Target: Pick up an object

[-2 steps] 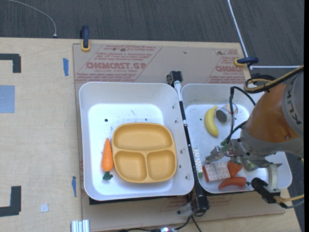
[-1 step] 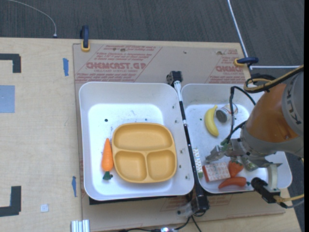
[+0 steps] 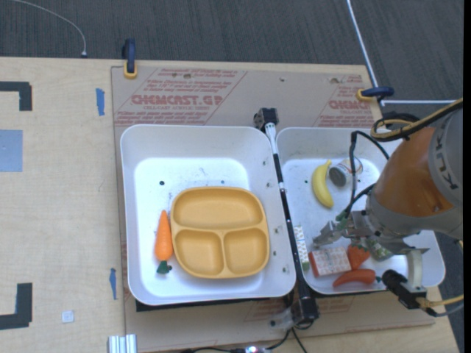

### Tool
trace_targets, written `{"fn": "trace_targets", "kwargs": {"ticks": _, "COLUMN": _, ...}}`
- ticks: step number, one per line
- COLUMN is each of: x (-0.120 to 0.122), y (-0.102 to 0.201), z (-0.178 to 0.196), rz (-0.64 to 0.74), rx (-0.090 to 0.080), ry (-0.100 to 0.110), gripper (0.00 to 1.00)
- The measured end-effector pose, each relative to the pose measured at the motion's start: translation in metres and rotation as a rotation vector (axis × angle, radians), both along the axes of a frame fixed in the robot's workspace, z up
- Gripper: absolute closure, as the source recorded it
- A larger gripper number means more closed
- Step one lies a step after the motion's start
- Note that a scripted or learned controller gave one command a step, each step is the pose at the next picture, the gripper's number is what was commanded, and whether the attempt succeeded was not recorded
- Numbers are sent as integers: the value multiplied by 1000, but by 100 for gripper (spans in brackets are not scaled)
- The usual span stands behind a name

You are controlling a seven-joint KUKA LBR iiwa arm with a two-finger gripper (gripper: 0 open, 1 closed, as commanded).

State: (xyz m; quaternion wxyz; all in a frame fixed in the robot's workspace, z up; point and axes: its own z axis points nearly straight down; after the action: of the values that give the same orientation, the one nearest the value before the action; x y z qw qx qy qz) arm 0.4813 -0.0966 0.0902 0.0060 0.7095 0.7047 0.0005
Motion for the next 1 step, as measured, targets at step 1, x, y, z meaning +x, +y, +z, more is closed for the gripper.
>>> {"fn": "trace_targets", "kwargs": {"ticks": 1, "x": 0, "y": 0, "z": 0, "rz": 2, "rx": 1, "ry": -1, "gripper": 0}}
